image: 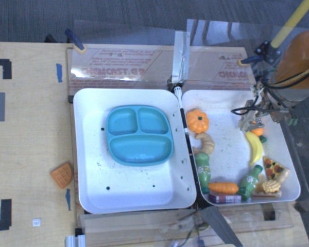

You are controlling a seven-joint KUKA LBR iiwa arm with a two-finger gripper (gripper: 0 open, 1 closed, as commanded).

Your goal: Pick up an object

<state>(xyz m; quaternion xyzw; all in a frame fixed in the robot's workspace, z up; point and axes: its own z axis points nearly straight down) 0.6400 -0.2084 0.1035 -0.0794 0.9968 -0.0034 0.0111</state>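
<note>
Arm comes in at the upper right, orange band up by the frame edge. The pincer (255, 118) hangs over the right bin (224, 104), near its far right corner, w/ a tangle of cables around it. Can't tell from here how the pincer stands, too cluttered and small.

Taking the right bin as the landmark: the toy food all sits inside it. A banana (255, 147) lies just below the pincer, along the right wall, w/ something small and orange-green at its top end, can't make out what. A small pumpkin (197, 121) is at the left wall, far end. Just nearer than it a tan curved pastry (207, 144), then a green veg piece (202, 170) against the same wall. A carrot (223, 188) lies along the near wall, a green bottle (251, 179) beside it, corn (270, 187) and a pizza slice (274, 168) in the near right corner.

Left of the right bin, touching it, is the left bin (87, 153) w/ a blue divided plate (139, 135) in it. Further left, on the counter (26, 138), a waffle-like square (62, 175).
</note>
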